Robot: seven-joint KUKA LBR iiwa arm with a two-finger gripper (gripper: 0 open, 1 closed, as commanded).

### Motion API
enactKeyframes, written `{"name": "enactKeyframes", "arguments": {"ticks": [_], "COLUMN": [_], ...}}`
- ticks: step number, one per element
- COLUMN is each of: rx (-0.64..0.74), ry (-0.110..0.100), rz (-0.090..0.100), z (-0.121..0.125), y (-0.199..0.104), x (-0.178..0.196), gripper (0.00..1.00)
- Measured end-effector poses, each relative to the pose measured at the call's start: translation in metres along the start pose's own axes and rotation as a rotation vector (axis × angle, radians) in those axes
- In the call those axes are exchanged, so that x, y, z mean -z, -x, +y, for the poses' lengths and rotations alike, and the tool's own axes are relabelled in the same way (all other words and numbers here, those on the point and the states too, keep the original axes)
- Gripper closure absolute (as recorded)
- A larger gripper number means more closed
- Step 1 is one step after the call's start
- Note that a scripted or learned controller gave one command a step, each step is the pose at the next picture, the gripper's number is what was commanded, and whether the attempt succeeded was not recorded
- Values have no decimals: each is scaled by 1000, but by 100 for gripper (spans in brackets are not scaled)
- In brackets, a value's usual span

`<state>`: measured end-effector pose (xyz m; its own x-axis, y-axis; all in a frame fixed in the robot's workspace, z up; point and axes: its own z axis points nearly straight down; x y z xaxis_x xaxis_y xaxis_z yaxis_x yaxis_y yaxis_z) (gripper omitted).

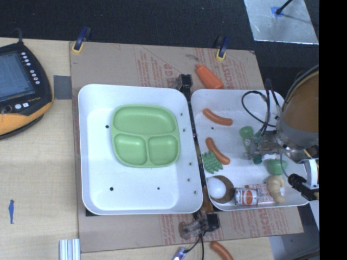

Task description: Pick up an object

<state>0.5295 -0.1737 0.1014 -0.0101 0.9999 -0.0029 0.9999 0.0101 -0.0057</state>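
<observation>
The right bin (238, 97) holds several small things: two orange sausages (218, 117) (217, 151), a green leafy piece (211, 162), a white egg in a brown cup (218, 188), a lying can with a red label (252, 195) and a beige lump (276, 187). My gripper (257, 147) is down in this bin near its right side. It stands between a green piece (246, 132) just up-left of it and another green piece (275, 167) down-right of it. The arm's body covers the bin's right edge.
The left bin (97, 194) carries a green divided plate (145, 135). An orange carrot (209, 77) lies on the cardboard behind the right bin, and another sausage (223, 249) lies in front. A teach pendant (19, 91) rests at far left. Black cable (255, 110) loops over the right bin.
</observation>
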Motion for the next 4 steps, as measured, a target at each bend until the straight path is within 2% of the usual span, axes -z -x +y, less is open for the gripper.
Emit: {"name": "enactKeyframes", "arguments": {"ticks": [1, 2, 3, 4], "rx": [-8, -6, -6, -4], "ry": [4, 4, 4, 1], "rz": [3, 4, 3, 3], "z": [33, 54, 106, 74], "y": [39, -11, -48, -84], "x": [43, 108, 157, 134], "gripper": [100, 100, 100, 100]}}
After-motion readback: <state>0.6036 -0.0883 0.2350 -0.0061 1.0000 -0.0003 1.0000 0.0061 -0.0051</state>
